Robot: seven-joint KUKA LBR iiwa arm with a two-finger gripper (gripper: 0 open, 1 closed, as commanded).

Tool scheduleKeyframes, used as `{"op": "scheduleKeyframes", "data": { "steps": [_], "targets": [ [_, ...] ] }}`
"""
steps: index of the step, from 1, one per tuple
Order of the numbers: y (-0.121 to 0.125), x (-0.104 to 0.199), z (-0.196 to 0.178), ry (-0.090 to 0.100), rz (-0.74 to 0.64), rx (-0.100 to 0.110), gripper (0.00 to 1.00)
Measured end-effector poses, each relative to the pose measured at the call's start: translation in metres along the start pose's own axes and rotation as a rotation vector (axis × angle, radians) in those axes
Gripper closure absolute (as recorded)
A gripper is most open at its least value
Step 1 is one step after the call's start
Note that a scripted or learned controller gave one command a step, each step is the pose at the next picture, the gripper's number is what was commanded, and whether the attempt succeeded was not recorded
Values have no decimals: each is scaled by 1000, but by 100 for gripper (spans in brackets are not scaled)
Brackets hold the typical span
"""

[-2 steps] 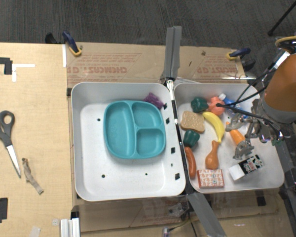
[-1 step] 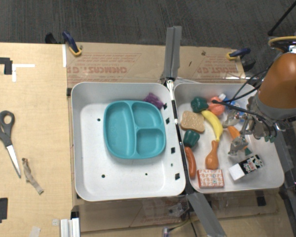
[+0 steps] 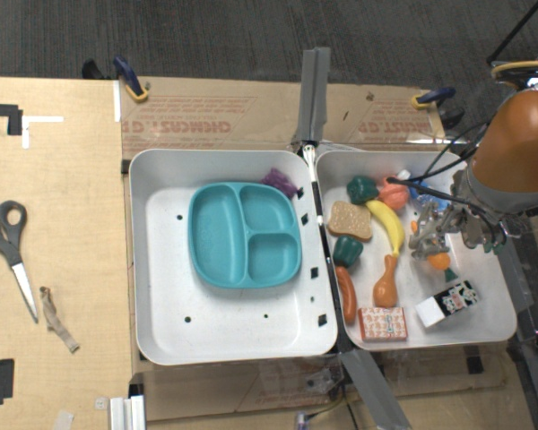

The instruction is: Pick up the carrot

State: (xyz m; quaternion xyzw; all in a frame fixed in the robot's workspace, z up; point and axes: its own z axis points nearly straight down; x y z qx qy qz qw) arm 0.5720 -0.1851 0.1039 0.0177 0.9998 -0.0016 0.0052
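Red printed letters are seen upside down on the cardboard sheet (image 3: 215, 115) behind the bins, but no word can be read with certainty.

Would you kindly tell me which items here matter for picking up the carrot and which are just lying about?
For the job: carrot, gripper, right bin.
Lying about: banana, bread slice, drumstick, teal plate, scissors.

Right bin (image 3: 493, 330) crowded, banana (image 3: 387, 225), bread slice (image 3: 351, 220), chicken leg (image 3: 387, 280), sausage (image 3: 346, 293) lying close together, tool (image 3: 430, 236) hanging over its right part, left bin (image 3: 152, 267) offering open floor around the teal plate (image 3: 245, 235), scissors (image 3: 11, 249) lying on the surface well apart
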Motion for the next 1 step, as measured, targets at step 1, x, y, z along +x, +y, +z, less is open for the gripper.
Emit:
{"op": "scheduleKeyframes", "data": {
  "steps": [1],
  "targets": [
    [39, 60, -122, 7, 197, -1, 100]
  ]
}}
